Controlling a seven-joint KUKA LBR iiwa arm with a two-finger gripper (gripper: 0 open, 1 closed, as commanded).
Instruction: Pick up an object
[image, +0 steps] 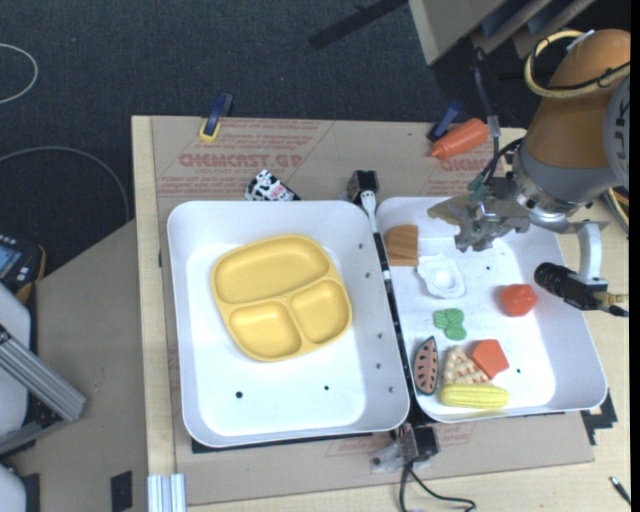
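Bench (300, 140) w/ red print under two white bins. Yellow divided tray (281, 297) in left bin (190, 330). Blue-yellow clamp (213, 118) at bench's far edge, orange clamp (460, 139) far right. Black-white patterned bit (270, 187) just behind left bin. Cable (415, 490) at near edge.

Yellow divided plate (280, 297); red tomato (517, 299); green leaf (450, 323); yellow corn (474, 397)
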